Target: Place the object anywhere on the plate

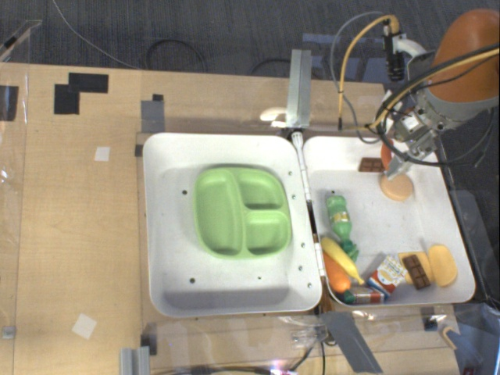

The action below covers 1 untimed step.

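Two white bins (168,287): green plate (241,212) left, toy foods (344,244) right.

1. The scene is evenly and fairly brightly lit from overhead, with colours a little washed out.
2. A small patch of glare sits on the wooden bench (70,209) just behind the two bins, near an upright metal post (298,84).
3. The left white bin (168,287) has soft grey shading along its near inner wall; shadows elsewhere are faint.
4. The green plate (238,212) shows gentle shading in its compartments.
5. The picture is low in resolution and slightly soft, so small items in the right bin (449,287) lack fine detail.
6. The dark floor at the top looks grainy.
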### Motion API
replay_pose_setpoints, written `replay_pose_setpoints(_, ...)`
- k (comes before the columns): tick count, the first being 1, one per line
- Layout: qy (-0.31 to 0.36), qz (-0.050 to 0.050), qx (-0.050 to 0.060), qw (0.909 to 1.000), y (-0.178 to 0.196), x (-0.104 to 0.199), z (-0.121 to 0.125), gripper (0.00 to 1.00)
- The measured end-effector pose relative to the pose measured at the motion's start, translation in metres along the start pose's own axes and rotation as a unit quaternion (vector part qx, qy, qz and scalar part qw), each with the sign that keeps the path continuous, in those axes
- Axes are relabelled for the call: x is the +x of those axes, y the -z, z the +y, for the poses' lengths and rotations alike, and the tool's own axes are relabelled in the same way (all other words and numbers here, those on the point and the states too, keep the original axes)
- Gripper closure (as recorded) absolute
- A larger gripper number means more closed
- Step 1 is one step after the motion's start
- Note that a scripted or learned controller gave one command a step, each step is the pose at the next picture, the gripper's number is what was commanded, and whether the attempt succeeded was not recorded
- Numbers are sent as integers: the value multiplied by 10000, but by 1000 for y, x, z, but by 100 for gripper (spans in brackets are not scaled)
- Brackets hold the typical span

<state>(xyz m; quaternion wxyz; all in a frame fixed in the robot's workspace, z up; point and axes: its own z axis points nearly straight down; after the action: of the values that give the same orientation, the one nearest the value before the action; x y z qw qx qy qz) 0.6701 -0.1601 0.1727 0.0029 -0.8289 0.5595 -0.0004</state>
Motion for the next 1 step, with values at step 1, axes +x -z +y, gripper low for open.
replay_pose_setpoints(1,-1154,7,6,9933,-45,-48,-19,100)
